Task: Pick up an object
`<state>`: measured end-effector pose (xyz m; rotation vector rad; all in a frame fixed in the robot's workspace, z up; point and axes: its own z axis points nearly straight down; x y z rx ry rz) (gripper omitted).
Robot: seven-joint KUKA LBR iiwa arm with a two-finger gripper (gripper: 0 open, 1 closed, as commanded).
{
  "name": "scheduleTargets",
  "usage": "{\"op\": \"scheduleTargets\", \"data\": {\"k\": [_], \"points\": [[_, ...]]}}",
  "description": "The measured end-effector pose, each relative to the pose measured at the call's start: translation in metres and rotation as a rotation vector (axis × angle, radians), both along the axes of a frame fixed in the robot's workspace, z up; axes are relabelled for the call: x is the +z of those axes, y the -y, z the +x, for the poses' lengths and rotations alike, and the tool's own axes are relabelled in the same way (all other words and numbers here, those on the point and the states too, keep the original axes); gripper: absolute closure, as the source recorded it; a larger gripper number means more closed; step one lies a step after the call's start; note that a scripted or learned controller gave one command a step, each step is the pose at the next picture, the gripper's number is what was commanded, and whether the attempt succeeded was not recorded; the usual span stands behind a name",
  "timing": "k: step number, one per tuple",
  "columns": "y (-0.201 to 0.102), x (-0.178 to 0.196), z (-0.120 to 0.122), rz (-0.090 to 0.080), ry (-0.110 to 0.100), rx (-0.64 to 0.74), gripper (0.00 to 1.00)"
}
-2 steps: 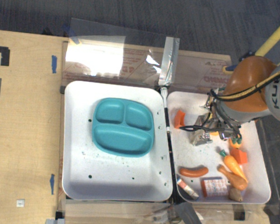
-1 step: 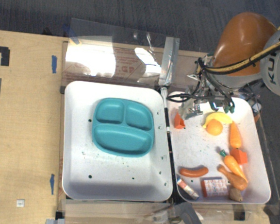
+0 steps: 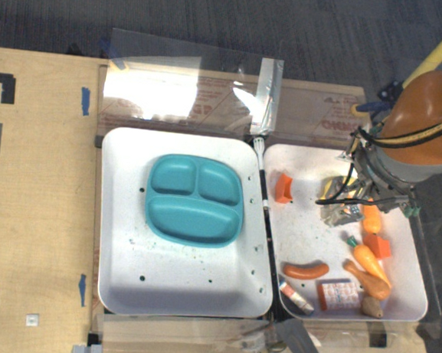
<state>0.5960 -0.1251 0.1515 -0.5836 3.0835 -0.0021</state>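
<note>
A pale wooden bench [image 3: 25, 216] is seen from above at a slant, bearing two shallow white plastic bins side by side. The left bin [image 3: 121, 263] holds a teal plastic plate with three compartments [image 3: 196, 199], lying flat near the middle of the bin. The right bin [image 3: 306, 168] holds a scatter of small toy foods. A small orange cup-shaped piece [image 3: 283, 187] stands near the bin's left wall, toward the far end. A reddish-orange sausage [image 3: 306, 270] lies near the front left, and just in front of it a thin pale tube with a red tip [image 3: 294, 295] rests against the front left corner. Beside these, a small red and white rectangular packet [image 3: 339, 295] lies flat at the front edge. On the right side, an orange carrot [image 3: 368, 259] lies at an angle, touching a small orange-red block [image 3: 382, 247], with a tan rounded piece [image 3: 373, 305] near the front right corner. The grey arm with an orange band [image 3: 430, 113] reaches in from the right, above the far right part of this bin. Its tool [image 3: 344, 207] hangs low over the bin floor, just beside the carrot and block, amid dark cables; how far apart its tips stand cannot be told, and nothing can be seen held in it.
</note>
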Motion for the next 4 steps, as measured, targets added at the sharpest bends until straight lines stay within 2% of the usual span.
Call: {"op": "scheduleTargets", "data": {"k": [1, 2, 3, 4], "points": [[-0.015, -0.061, 0.075, 0.001, 0.013, -0.083, 1.00], [-0.087, 0.126, 0.075, 0.005, 0.021, -0.170, 1.00], [-0.085, 0.117, 0.072, 0.003, 0.006, -0.173, 0.00], [-0.042, 0.045, 0.012, 0.002, -0.002, -0.337, 0.00]]}}
